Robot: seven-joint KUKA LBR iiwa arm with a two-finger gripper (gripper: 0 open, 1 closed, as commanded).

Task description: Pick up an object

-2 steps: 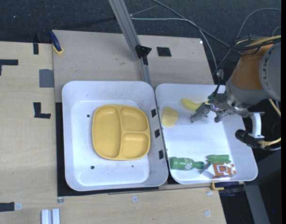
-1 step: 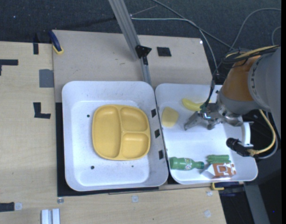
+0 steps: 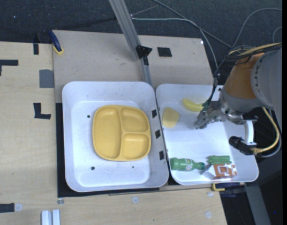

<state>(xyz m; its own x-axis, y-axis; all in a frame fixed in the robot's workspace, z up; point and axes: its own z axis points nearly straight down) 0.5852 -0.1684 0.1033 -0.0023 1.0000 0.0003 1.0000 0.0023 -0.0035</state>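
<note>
Banana (image 3: 192, 105) long axis left-right, beside claw (image 3: 203, 121).

A robotics lab: a plywood tabletop (image 3: 21, 125) marked with black tape patches, two white bins (image 3: 110, 90) set side by side, loose cables (image 3: 181, 18) trailing over dark carpet at the far side, and a metal camera pole (image 3: 127, 22).

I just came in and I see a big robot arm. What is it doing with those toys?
The robot arm's gripper is down in the right bin, near a yellow banana and a pale yellow piece. It has not picked anything up yet. A green bottle lies at the bin's front. A yellow divided plate sits in the left bin.
</note>
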